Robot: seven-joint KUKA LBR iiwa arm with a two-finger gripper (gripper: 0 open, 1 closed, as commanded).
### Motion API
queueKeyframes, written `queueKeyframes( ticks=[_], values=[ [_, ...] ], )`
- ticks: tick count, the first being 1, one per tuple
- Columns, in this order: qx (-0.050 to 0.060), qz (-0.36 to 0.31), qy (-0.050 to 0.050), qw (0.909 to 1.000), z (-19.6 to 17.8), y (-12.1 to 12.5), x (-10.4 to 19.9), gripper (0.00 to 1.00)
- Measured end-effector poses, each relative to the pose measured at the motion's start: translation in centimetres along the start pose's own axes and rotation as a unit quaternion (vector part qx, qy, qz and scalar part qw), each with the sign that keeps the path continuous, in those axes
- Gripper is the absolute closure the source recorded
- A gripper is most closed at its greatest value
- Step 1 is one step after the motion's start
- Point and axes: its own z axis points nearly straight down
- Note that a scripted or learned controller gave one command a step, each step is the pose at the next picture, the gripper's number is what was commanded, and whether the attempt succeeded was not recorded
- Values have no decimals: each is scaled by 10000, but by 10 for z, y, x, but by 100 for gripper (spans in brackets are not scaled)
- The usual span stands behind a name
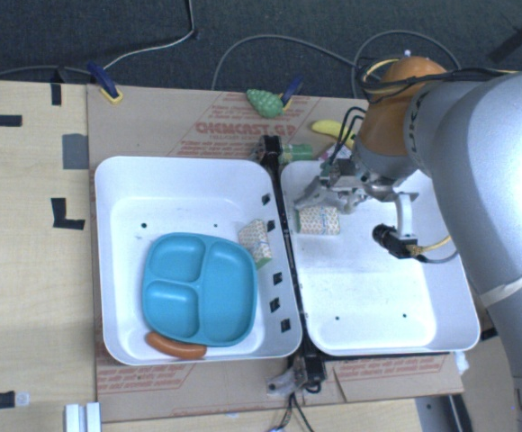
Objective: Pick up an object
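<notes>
A small checkered pale block [319,220] lies on the floor of the right bin [378,304], near its far left corner. My gripper [331,198] hangs just over the block's far edge, open, with its metal fingers [310,193] spread to either side and nothing between them. In the left bin [126,187] sits a blue divided plate [200,288]. An orange sausage [176,346] lies at the plate's front edge. A second checkered piece [256,238] with a green bit rests against that bin's right wall.
The grey arm with its orange band [396,106] covers the right bin's far right side. On the cardboard behind the bins lie a green lump [265,102] and a yellow piece [326,128]. A black divider [283,250] runs between the bins.
</notes>
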Motion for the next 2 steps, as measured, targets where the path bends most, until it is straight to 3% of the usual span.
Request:
queueKeyframes(
  ticks=[1,2],
  values=[
    [64,-11,7,10000,5,16,3,0],
    [65,-6,-4,10000,5,15,-14,0]
  ],
)
